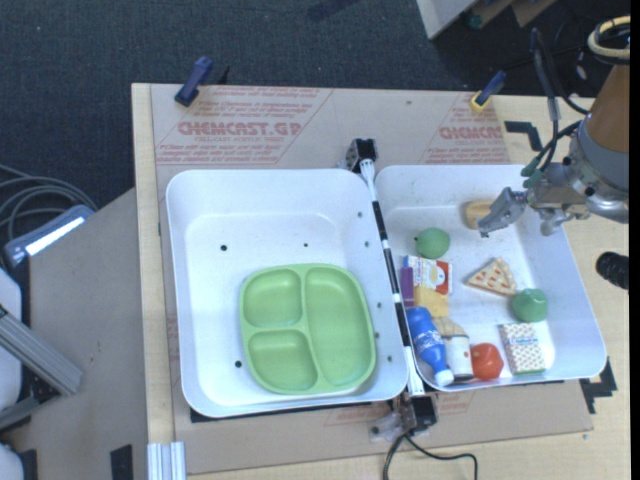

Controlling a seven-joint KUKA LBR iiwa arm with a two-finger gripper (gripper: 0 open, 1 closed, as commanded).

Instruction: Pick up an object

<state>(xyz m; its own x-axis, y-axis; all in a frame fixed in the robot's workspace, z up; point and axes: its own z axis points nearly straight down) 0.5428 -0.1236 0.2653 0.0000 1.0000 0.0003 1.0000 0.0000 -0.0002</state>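
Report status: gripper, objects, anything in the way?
Gripper over right bin's far end, nothing seen between its fingers. Tan piece beside it; green ball and pizza slice nearer. Nothing blocking.

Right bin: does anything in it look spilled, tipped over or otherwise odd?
Nothing looks spilled or damaged. The blue-capped bottle lies on its side against the right bin's left wall, and the toy foods sit loosely scattered, the pizza slice flat. The green divided plate sits flat in the left bin.
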